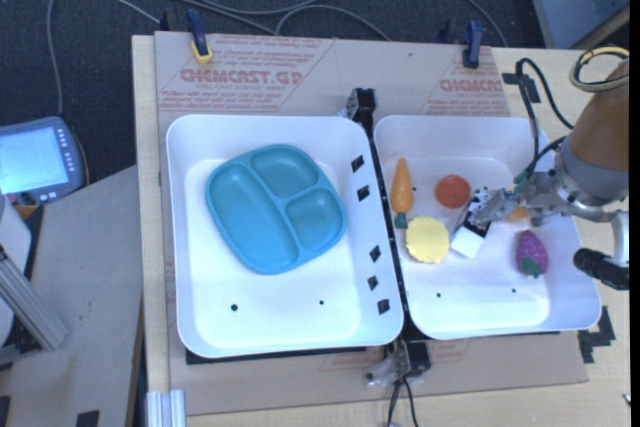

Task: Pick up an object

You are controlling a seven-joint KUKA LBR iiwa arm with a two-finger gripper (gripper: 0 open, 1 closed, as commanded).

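I have the arm (600,140) reaching in from the right, low over the right bin (560,315); the gripper (487,212) sits near the bin's middle, and I cannot tell from here whether it has closed on anything.

Nothing is lifted yet, as far as I can judge; the toys all appear to lie on the bin floor. The tomato (453,190) is just up and left of the gripper; the yellow piece (428,240) lies down and left of it, with a small white block (467,243) between the two, right beside the tip; the carrot (401,185) stands further left near the bin wall, its long axis running up and down the view; the purple fruit (531,253) lies to the gripper's right, under the arm's reach. A scrap of orange (517,212) shows right by the wrist; I cannot say what it is.

The nearest candidate looks to be the white block; a short move down and left would cover it. The left bin (200,315) holds a blue tray (275,207), well apart from all this.
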